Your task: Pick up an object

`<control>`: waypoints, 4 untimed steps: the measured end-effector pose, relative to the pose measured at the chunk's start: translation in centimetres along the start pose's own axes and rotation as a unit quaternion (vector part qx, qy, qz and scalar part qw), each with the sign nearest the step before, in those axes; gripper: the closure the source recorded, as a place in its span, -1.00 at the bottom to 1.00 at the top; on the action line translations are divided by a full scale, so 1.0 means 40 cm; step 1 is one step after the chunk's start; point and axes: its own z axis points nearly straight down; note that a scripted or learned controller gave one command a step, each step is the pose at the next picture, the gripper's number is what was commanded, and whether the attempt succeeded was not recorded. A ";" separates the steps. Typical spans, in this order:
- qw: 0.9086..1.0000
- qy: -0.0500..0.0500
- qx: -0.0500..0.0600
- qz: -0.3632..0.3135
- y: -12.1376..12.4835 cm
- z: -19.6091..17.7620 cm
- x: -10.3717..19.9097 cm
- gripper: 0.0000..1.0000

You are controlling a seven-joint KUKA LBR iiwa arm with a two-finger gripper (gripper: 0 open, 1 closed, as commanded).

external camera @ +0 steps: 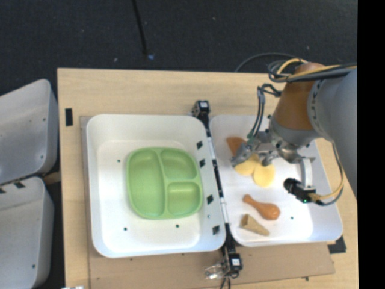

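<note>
- From the one camera above, we see a tan surface (72, 101) carrying two white bins side by side.
- The left bin (108, 131) holds a green tray (162, 182) with three compartments, lying flat near its middle.
- The right bin (325, 221) holds the food items, and the arm (313, 101) reaches into it from the right, its orange band just above the wrist.
- The end effector (255, 152) sits low over the upper half of the right bin, right above a yellow piece (258, 172).
- We cannot tell whether the end effector is released or clenched, and we cannot tell whether it touches the yellow piece.
- An orange piece (234, 143) lies just left of the end effector, near the wall between the bins.
- A drumstick (263, 207) lies below the yellow piece, apart from it, with its thick end pointing right.
- A tan wedge (255, 224) lies just below the drumstick, near the front edge of the right bin.
- A black cable (313, 194) loops from the wrist down the right side of that bin.
</note>
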 end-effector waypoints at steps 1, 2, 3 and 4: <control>1.000 0.000 -0.002 0.003 0.003 -0.034 -0.002 1.00; 1.000 0.001 -0.001 0.003 0.008 -0.146 -0.020 1.00; 1.000 0.001 -0.003 0.000 0.016 -0.308 -0.031 1.00; 1.000 0.001 -0.002 -0.002 0.020 -0.444 -0.035 1.00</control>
